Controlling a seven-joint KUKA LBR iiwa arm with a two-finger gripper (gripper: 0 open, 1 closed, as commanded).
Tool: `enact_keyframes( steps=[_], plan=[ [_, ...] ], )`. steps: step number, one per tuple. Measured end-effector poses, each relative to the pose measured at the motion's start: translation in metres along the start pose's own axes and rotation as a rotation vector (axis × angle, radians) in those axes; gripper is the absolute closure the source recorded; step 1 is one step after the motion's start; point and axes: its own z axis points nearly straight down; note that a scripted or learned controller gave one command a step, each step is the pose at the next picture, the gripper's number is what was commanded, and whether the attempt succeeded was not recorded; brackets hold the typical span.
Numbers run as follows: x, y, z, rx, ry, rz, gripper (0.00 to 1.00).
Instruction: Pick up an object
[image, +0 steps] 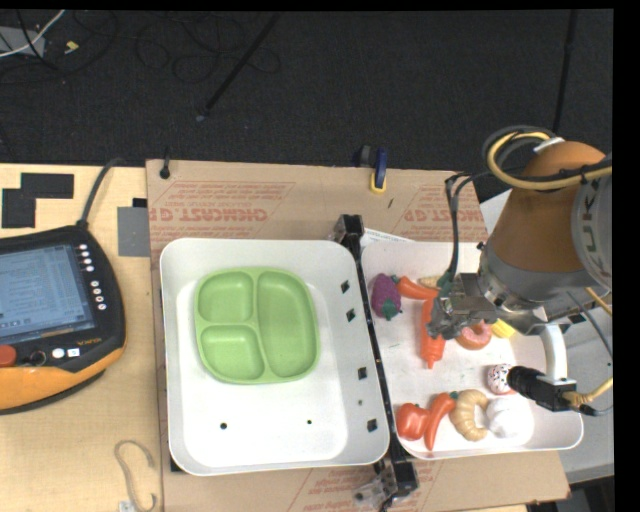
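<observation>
Tool hanging low over the crowded right bin

We are seeing the left bin (200, 440) carrying a green divided plate (256, 326) with bare white floor around it, while the right bin (560, 435) is holding toys near its walls. The tool (450, 318) is hovering just above an orange carrot (431, 345), and we cannot tell if it is released or clenched. A purple toy (385, 293) is lying beside the divider; a red pepper (418, 420) and a beige croissant (470, 415) are crowding the front edge. A pendant (50, 315) is sitting on the desk (130, 200), far left.
</observation>
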Motion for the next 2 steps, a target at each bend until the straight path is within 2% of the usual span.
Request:
enact_keyframes(
  steps=[1,2],
  plan=[
    [-0.003,-0.01,-0.014,-0.002,0.001,0.003,1.0],
    [0.0,-0.005,-0.002,0.0,0.0,0.002,1.0]
  ],
)
